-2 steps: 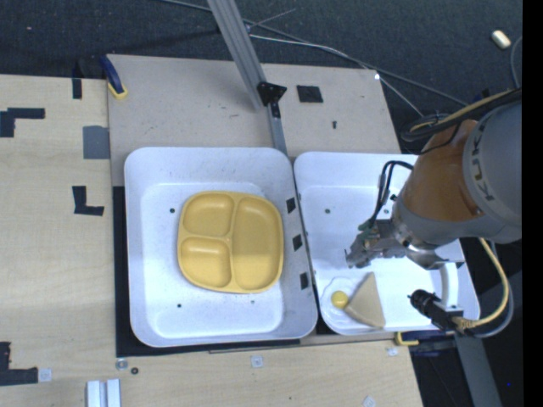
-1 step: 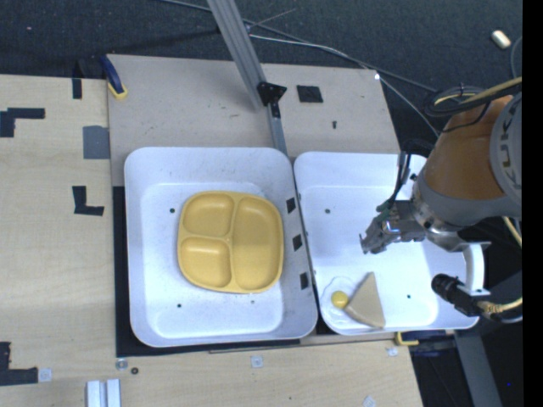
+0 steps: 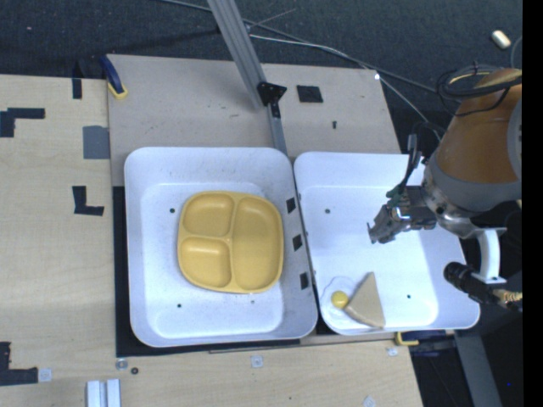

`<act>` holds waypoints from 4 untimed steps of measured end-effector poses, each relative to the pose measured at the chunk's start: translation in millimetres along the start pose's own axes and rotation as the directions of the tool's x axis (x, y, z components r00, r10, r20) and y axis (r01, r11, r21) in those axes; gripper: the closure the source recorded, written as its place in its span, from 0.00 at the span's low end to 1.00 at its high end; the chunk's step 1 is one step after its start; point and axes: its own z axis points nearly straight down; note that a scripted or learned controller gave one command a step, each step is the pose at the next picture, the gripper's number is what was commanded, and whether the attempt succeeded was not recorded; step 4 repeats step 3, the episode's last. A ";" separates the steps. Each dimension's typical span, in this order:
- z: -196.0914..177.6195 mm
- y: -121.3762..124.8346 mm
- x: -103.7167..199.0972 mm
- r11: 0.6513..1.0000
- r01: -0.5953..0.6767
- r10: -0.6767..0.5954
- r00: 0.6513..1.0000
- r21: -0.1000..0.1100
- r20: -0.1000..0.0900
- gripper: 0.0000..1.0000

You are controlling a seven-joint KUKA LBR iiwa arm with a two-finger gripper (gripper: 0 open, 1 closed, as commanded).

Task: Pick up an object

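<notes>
A tan wedge-shaped piece (image 3: 366, 301) lies at the front of the right bin (image 3: 339, 185), with a small yellow ball (image 3: 339, 298) touching its left side. My gripper (image 3: 383, 226) hangs over the middle of the right bin, above and a little right of the wedge, apart from both objects. Nothing shows between its dark fingers. A yellow three-compartment plate (image 3: 230, 241) rests in the left bin (image 3: 153, 227).
The arm's orange and grey body (image 3: 479, 151) covers the right bin's right side. A metal pole (image 3: 242, 41) slants in from the top to a black clamp at the bins' back edge. Cables trail across the dark floor behind.
</notes>
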 end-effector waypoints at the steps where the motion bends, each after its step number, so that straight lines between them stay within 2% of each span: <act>1: 12.3 15.1 47.5 1.000 0.004 -0.004 1.000 0.005 -0.001 1.00; 3: 36.1 65.0 146.0 1.000 0.005 -0.005 1.000 0.005 -0.001 1.00; 4: 36.1 65.0 146.0 1.000 0.005 -0.005 1.000 0.005 -0.001 1.00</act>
